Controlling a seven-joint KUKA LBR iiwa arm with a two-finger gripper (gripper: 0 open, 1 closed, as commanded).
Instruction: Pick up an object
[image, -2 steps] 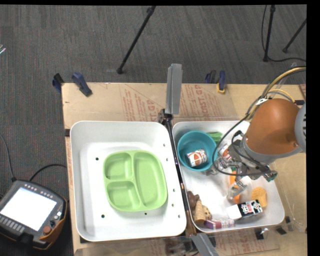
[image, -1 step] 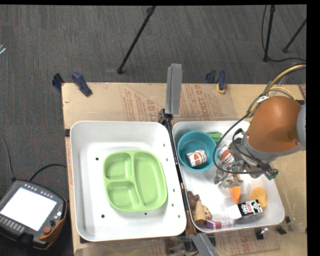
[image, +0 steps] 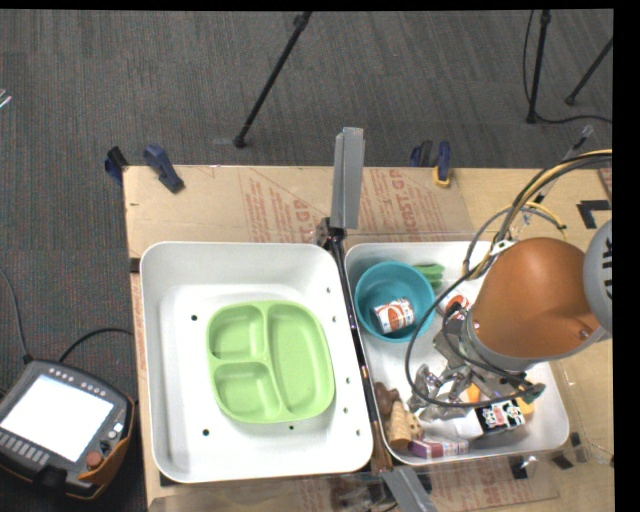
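Gripper (image: 445, 385) low in right bin (image: 556, 405) amid clutter; finger state cannot be told. Risk: fingers snag neighbouring carton (image: 500, 415), grasp slips or comes up empty.

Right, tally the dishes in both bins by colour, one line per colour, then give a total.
Green: 1, the divided plate in the left bin.
Teal: 1, the bowl in the right bin, with a small can lying inside it.
Total: 2 dishes.
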